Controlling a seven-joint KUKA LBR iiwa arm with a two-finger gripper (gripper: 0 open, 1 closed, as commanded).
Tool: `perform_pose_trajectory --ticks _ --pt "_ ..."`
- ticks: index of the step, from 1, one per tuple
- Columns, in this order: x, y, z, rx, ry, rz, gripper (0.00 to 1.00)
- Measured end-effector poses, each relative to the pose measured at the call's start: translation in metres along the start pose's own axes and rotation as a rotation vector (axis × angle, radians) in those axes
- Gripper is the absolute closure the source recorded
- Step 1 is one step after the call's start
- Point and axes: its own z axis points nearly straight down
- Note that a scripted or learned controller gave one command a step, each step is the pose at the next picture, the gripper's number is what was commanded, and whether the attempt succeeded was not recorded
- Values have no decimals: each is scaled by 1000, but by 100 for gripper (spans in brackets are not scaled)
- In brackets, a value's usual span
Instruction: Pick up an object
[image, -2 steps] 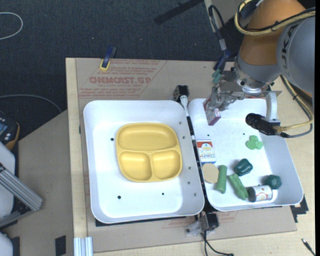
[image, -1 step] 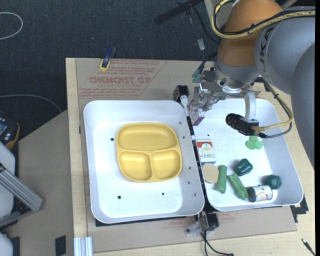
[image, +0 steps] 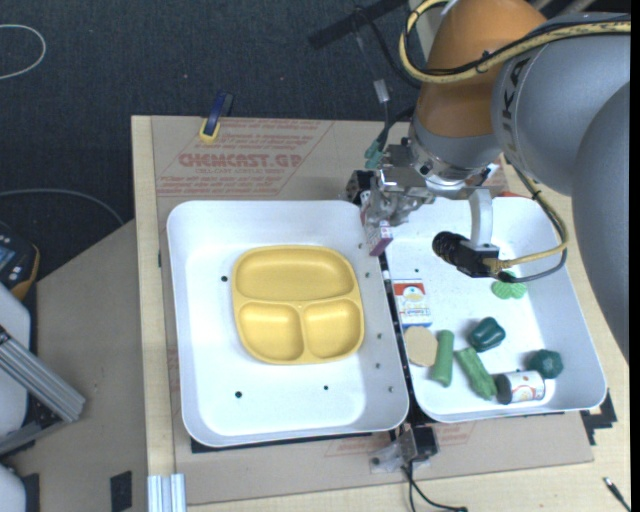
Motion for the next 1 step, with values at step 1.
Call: perform_pose_trajectory --ticks 1 --pt "-3 2 19 2 -2 4 100"
